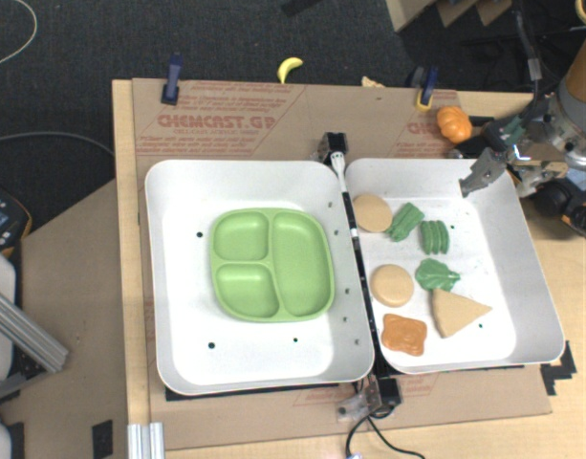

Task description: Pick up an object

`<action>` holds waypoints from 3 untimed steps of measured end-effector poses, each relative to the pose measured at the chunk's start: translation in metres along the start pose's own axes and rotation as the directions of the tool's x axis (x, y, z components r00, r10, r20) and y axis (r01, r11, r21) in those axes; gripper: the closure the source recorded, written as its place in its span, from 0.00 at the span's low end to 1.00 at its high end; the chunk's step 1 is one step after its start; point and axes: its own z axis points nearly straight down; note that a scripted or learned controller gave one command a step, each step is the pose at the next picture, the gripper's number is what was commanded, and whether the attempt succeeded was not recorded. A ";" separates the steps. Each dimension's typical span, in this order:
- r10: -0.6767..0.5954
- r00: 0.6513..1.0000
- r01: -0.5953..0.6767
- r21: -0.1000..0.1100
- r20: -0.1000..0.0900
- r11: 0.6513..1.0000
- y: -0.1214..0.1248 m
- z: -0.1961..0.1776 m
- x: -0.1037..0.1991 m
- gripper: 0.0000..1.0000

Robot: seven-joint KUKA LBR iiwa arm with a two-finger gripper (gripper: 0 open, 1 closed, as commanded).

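Note:
The right bin [522,256] holds several toy foods. There is a tan round biscuit [373,212], a second tan disc [392,284], a tan wedge [457,312] and an orange piece [404,334]. Three green pieces [405,221] [434,236] [436,275] lie among them. My gripper [480,174] hangs over the bin's far right corner, above the rim and apart from all the items, with nothing seen in it. The nearest items are the green pieces, down and to its left.
The left bin [178,285] holds a green divided plate [271,263]. An orange toy [453,123] lies on the board behind the right bin, close to my gripper. A yellow banana [290,67] and two blue clamps [171,81] [426,86] sit at the board's far edge.

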 end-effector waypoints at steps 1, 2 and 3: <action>0.005 1.000 -0.005 0.020 -0.005 1.000 -0.089 0.189 -0.006 0.00; -0.003 1.000 0.003 0.005 -0.004 1.000 -0.101 0.201 0.045 0.00; 0.001 1.000 -0.001 -0.002 0.000 1.000 -0.099 0.189 0.042 1.00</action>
